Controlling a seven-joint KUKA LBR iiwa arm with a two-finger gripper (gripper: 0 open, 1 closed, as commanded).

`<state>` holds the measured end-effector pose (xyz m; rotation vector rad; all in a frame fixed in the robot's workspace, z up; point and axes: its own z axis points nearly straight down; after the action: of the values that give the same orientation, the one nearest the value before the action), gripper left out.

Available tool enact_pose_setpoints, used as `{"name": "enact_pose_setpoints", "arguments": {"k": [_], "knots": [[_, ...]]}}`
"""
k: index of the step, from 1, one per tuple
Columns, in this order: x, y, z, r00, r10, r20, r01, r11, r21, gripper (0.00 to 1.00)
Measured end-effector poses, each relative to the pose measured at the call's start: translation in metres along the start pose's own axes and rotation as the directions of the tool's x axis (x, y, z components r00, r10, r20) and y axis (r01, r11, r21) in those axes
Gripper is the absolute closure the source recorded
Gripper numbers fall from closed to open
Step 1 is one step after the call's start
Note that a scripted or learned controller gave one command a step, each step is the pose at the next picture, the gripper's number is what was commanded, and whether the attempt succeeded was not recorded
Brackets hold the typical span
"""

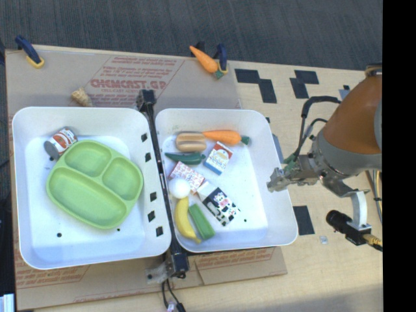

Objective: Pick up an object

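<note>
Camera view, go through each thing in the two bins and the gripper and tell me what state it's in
Green divided plate: lying flat in the left bin.
Small can: on its side by the plate.
Banana: flat in the right bin.
Carrot: lying flat near the far wall.
Hot dog: lying beside the carrot.
Cow-print carton: tipped over.
Gripper: at the right bin's right rim, holding nothing.

**One fixed camera above the bench**

The bench is seen from above at a slant, from a moderate distance. Both bins, left and right, are framed whole, with the arm entering at the right.
</note>
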<state>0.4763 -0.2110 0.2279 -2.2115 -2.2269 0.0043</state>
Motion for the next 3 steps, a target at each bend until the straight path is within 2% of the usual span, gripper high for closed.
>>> {"name": "enact_pose_setpoints", "arguments": {"k": [1, 2, 3], "knots": [[0.000, 0.001, -0.008, 1.000, 0.001, 0.001, -0.001, 1.000, -0.004, 1.00], [0.015, 0.001, -0.013, 1.000, 0.000, 0.000, 0.000, 1.000, -0.004, 1.00], [0.000, 0.000, 0.006, 1.000, 0.000, 0.000, 0.000, 1.000, 0.000, 1.00]]}}
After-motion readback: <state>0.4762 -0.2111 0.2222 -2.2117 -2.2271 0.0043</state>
